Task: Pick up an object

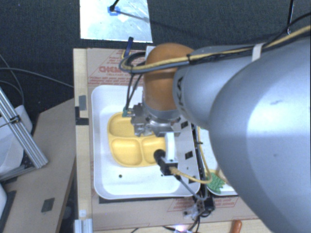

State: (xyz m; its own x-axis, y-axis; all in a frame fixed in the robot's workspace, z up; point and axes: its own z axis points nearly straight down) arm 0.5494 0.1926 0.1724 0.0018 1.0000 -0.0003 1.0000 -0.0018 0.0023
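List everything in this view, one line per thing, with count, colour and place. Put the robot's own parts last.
white bin: one, white, centre of the bench.
divided tray: one, yellow, inside the bin, partly under the arm.
cardboard sheet: one, brown with red print, under the bin.
shiny panel: one, silvery, top of the view.
metal rail: one, grey, left edge.
arm: one, grey, entering from the right.
orange band: one, above the wrist, over the bin.

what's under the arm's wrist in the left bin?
A yellow divided tray lies on the floor of the white bin. The wrist covers the tray's right part; anything beneath there is hidden.
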